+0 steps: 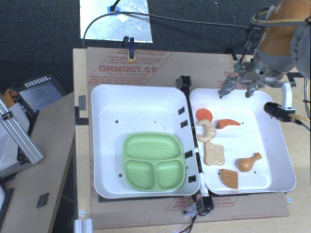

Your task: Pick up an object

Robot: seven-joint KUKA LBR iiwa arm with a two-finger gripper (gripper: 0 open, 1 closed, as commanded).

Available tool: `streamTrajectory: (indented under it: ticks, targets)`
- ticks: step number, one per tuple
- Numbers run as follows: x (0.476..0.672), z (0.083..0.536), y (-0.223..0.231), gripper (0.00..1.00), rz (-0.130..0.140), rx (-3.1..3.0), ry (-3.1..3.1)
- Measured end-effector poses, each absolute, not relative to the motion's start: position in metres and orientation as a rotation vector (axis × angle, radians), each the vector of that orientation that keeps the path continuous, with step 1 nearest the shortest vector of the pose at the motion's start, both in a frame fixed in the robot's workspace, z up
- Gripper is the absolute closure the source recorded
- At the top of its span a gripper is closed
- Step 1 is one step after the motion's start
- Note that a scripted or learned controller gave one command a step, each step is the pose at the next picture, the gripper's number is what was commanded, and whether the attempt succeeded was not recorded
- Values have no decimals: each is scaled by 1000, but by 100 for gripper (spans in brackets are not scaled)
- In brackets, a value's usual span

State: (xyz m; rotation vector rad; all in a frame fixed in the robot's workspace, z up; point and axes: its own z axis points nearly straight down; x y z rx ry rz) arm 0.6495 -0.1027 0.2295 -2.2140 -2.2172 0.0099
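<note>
**Jaws over far edge of right bin**

Jaws (238, 90) spread open, nothing between, hanging above far rim of right bin (279, 144). Just below and left: red tomato slice (204, 114), touching pale shrimp-like piece (207, 130). Right of those, red chili pepper (228, 124). Nearer: tan cracker (214, 154), orange drumstick (249, 162), brown waffle wedge (229, 178) at near edge. Left bin (112, 110) holding green divided plate (153, 161) in near-right corner. Black divider (190, 130) between bins. Both bins resting on cardboard over tabletop (53, 144).
</note>
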Motion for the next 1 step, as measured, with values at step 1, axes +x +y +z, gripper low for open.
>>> streamTrajectory:
  ticks: [1]
  targets:
    - [652,237,-103,0,-2,-2218,-2226]
